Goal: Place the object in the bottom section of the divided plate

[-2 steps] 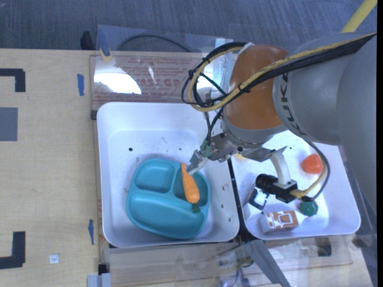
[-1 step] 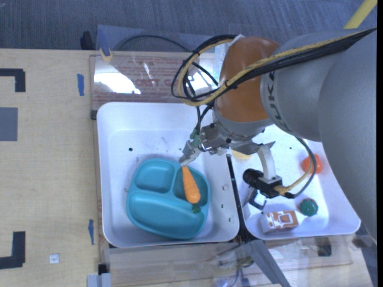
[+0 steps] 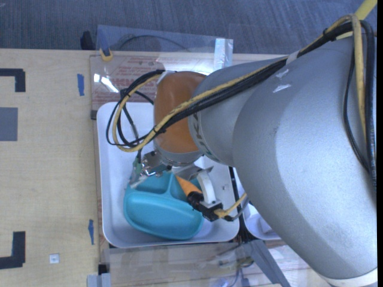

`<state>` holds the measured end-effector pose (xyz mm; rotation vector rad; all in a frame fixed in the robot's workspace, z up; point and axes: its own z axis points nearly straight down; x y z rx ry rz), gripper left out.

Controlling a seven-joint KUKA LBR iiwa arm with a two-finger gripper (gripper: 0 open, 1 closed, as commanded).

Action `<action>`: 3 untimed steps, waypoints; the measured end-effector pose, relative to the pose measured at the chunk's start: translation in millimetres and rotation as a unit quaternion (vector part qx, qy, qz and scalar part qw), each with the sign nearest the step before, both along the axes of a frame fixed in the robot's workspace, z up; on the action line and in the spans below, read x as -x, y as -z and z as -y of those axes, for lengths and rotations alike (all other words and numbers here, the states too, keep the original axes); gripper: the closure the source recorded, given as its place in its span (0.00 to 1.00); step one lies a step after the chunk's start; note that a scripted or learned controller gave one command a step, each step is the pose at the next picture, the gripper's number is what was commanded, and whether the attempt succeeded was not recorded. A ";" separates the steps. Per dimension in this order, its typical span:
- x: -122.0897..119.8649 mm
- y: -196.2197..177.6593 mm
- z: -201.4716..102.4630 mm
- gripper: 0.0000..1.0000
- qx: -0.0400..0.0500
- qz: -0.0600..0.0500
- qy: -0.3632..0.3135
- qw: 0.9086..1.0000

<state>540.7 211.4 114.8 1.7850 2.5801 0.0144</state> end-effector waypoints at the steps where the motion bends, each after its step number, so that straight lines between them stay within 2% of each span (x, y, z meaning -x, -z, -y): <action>1: 36.7 -19.9 19.0 0.00 0.002 -0.007 0.297 0.955; 2: 36.6 -29.0 18.9 1.00 0.002 -0.008 0.297 0.955; 3: -10.3 -60.6 -13.8 1.00 0.001 -0.005 0.476 0.880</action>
